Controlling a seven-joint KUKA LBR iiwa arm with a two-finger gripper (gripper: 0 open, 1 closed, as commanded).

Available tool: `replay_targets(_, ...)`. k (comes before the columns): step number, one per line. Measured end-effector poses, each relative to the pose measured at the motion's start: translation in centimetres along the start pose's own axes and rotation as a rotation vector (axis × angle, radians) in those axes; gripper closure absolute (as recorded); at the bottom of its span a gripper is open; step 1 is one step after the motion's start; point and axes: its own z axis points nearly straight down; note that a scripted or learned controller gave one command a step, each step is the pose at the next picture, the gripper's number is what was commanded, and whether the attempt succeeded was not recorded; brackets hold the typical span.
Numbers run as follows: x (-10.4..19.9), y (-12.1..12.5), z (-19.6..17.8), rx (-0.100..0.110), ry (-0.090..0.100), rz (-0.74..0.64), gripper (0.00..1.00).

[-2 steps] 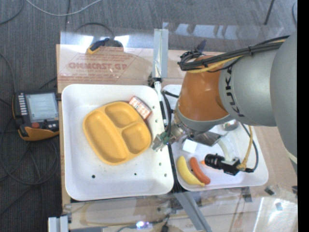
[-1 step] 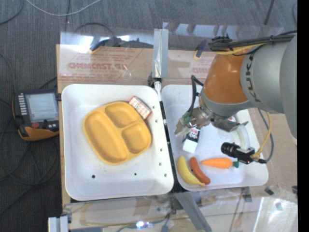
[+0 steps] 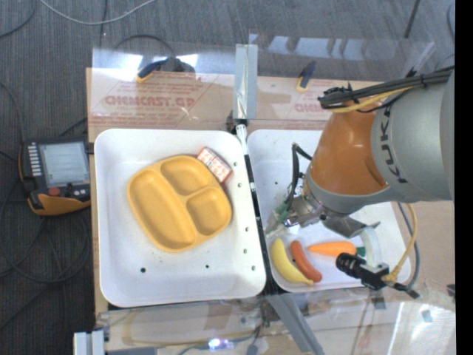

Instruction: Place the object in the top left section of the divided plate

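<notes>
Pick step judged in hand: gripper (image 3: 295,214) lowered in right bin (image 3: 384,214) above banana (image 3: 287,263), sausage (image 3: 306,261), carrot (image 3: 331,248). Grip state cannot be told. Next: object secured, carried to divided plate (image 3: 179,202) top left section.

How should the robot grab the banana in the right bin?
Probably across the middle of the banana, coming straight down from above. It lies flat and curved near the bin's front left corner, with a sausage close along its right side, so the narrow width is the easiest part to pinch.
</notes>
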Motion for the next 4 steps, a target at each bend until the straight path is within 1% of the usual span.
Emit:
replay_targets(1,-9.0,-0.5,-0.5,-0.001,-0.002,0.123,1.00)
replay_targets(2,0.8,0.2,0.0,-0.001,0.001,-0.020,1.00)
replay_targets(3,-6.9,-1.9,0.0,-0.001,-0.002,-0.131,1.00)
replay_targets(4,-0.6,-0.1,0.0,-0.003,0.000,-0.347,1.00)
